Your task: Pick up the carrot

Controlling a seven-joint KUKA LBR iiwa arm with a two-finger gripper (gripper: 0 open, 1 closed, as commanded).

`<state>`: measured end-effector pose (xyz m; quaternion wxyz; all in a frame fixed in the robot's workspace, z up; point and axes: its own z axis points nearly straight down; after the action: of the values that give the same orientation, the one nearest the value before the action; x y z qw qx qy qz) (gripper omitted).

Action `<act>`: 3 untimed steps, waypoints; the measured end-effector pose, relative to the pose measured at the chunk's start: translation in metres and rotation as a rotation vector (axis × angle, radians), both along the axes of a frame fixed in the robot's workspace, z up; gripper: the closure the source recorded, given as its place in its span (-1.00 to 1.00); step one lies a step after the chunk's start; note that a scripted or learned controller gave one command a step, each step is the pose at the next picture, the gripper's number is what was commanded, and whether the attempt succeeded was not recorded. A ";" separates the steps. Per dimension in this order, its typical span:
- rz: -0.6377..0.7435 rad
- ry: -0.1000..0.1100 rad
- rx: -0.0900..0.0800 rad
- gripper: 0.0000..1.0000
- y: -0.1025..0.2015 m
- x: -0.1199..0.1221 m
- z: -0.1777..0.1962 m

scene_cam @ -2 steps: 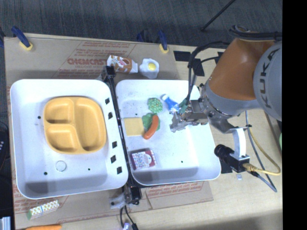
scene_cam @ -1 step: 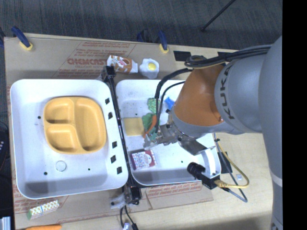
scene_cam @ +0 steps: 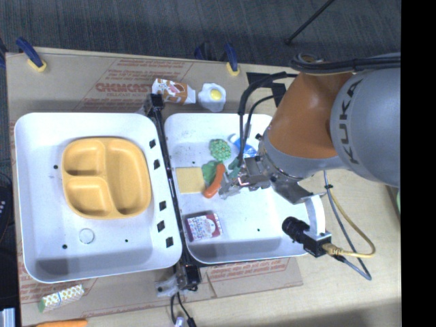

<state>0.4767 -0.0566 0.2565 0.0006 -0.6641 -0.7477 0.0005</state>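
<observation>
Showing "KUKA" on the arm [scene_cam: 354,125], "CHEMCAST" on the cardboard [scene_cam: 122,87].

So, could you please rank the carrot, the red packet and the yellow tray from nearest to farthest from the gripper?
From the gripper:
1. Carrot, right beside it in the right bin.
2. Red packet, lower in the same bin.
3. Yellow tray, in the left bin.

the bench [scene_cam: 371,278] is pale wood, covered mostly by a flat sheet of printed brown cardboard [scene_cam: 122,80]. two shallow white bins sit on the cardboard side by side, the left bin [scene_cam: 34,182] and the right bin [scene_cam: 272,247] touching along their inner walls. blue clamps [scene_cam: 30,53] grip the cardboard at the far edge. a small patterned packet [scene_cam: 61,297] lies at the near left corner.
</observation>
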 end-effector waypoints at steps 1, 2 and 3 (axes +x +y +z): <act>0.069 0.005 0.000 1.00 0.073 -0.001 -0.066; -0.041 0.002 -0.001 1.00 0.016 -0.001 -0.062; -0.260 0.001 0.000 1.00 -0.033 0.000 0.003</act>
<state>0.4763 -0.0897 0.2594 0.0007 -0.7553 -0.6554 0.0008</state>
